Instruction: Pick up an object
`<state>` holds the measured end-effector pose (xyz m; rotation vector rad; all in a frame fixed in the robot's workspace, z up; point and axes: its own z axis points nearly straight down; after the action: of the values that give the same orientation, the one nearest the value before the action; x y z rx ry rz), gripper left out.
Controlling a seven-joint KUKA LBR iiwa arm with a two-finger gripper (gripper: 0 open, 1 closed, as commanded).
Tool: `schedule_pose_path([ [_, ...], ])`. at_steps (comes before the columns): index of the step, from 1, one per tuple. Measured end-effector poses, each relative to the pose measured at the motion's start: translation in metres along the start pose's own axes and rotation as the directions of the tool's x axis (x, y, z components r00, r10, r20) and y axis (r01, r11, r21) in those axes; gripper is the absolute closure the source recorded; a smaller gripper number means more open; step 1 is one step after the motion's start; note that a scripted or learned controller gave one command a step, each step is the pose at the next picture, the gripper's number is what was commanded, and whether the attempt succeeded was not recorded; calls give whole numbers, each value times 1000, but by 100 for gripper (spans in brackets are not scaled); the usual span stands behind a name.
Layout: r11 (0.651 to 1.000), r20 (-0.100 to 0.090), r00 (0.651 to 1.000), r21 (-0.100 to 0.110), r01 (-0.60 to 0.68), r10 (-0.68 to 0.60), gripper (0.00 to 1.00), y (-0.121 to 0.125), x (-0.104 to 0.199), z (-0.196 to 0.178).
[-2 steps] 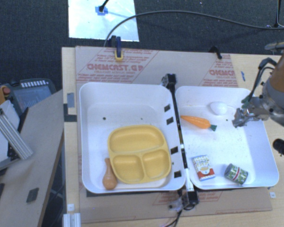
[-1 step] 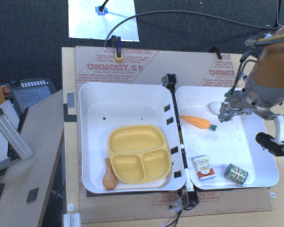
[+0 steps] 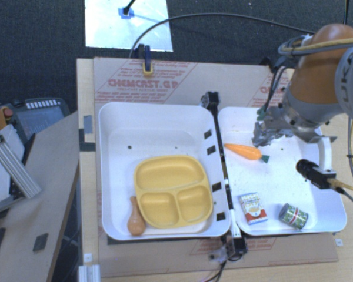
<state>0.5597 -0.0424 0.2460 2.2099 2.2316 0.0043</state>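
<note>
Right bin (image 3: 317,207): three loose items are held, namely a carrot (image 3: 245,151), a small carton (image 3: 253,208) and a small can (image 3: 293,215). Left bin (image 3: 115,157): a yellow divided tray (image 3: 173,190) is held, with a wooden spoon (image 3: 135,218) lying against its near-left corner. Arm: entered from the right, the gripper (image 3: 265,135) is positioned low over the far part of the right bin; whether it is released or clenched cannot be told, as the tips are blurred against the bin floor. Nothing is seen held. Nearest candidate: the carrot, lying just beside and slightly nearer the camera than the gripper, close to the divider between the bins. Its long axis is laid roughly left to right across the bin, orange tip toward the divider, green stub toward the bin's middle. The carton and can are set well apart from the gripper, along the near wall. Judgement: the carrot is taken as the likeliest target; a short shift toward the camera would be called for, with closure across its narrow width rather than along its length
</note>
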Motion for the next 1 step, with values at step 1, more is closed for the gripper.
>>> schedule_pose_path([
  [1,1000,0,1000,2,-1,1,100,7,48,13],
])
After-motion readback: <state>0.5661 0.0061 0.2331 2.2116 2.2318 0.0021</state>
